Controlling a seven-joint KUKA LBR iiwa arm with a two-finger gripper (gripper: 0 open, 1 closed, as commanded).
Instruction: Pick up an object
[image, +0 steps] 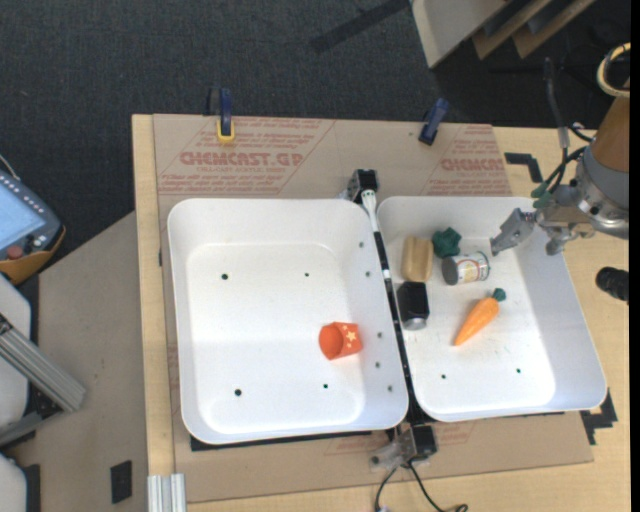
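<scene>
Brown cardboard (300, 140) on dark carpet (100, 60) bears two white bins (190, 300); the fingers' (515, 230) spread is unclear

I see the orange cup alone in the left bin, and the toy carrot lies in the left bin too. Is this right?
Not quite. The camera view shows the orange cup alone in the left bin, but the toy carrot lies in the right bin.

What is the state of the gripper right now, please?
Gripper: whether open or closed cannot be told; nothing is seen held in it. It hangs over the right white bin, near the small pale jar.
</scene>
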